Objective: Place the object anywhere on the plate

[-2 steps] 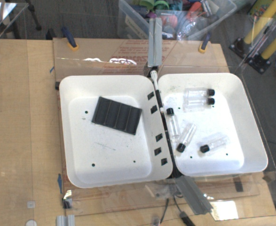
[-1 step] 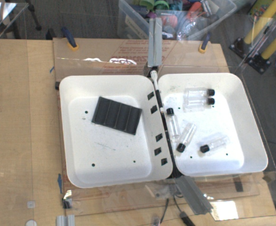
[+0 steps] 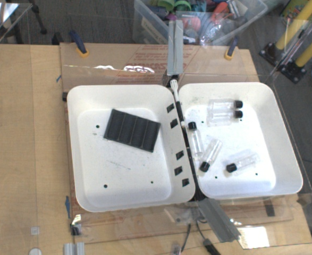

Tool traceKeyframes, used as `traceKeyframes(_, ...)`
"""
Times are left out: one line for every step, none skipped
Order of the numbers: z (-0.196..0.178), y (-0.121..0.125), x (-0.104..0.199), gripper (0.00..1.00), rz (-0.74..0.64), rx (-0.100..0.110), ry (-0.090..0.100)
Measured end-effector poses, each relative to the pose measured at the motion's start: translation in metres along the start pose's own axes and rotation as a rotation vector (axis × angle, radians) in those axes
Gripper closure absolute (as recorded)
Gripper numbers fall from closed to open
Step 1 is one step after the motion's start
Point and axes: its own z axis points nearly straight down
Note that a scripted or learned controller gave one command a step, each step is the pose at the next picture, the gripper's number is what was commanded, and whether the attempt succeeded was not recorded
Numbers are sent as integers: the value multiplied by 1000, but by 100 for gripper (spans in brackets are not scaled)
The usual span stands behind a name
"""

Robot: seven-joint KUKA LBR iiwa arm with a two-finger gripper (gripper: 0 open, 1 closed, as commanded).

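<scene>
A black ribbed plate (image 3: 132, 130) lies flat in the left white bin (image 3: 86, 190), towards its back and a little right of centre. Several clear vials with black caps lie on their sides in the right white bin (image 3: 283, 179). Two vials (image 3: 223, 110) rest side by side near the back. One vial (image 3: 195, 138) lies close to the divider, another vial (image 3: 211, 153) lies slanted beside it, and a further vial (image 3: 242, 160) lies nearer the front right.
Black clips (image 3: 177, 137) run along the rim where the two bins meet. Behind the bins stands a clear tub (image 3: 198, 9) of colourful items, with yellow-and-black gear (image 3: 296, 31) at the back right. Bare wooden bench (image 3: 17, 142) spreads to the left.
</scene>
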Motion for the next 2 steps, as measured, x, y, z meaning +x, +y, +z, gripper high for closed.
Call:
traceKeyframes(-11, 2, 0, 100, -2, -5, -4)
traceKeyframes(-22, 3, 1, 100, -4, -10, -8)
